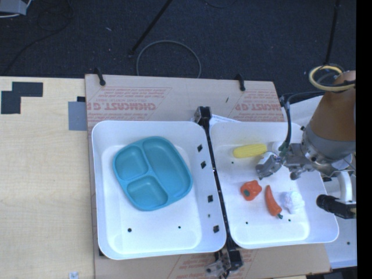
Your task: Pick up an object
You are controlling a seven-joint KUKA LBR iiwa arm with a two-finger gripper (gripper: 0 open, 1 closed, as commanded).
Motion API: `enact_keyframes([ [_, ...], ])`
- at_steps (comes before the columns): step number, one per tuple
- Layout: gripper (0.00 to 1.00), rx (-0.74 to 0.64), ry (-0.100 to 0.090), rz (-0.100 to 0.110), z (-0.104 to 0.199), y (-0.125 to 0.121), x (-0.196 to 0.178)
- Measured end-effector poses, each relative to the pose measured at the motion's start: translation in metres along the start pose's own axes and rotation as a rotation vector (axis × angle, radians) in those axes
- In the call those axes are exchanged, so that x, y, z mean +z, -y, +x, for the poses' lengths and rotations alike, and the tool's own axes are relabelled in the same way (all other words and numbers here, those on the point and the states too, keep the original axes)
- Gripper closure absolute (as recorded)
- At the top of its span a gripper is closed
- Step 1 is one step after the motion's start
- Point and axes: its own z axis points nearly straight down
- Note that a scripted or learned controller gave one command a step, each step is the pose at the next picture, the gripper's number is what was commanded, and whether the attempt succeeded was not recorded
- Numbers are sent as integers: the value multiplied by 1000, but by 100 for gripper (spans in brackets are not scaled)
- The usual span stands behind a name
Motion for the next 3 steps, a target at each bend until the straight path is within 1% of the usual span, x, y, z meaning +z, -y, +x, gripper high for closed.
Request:
enact_keyframes([
  [1,0,-2,2,-13,0,-3,-7],
  [2,0,-2,0,-9,-2,2,55],
  [3,0,0,11,-36,-5,-4,70],
])
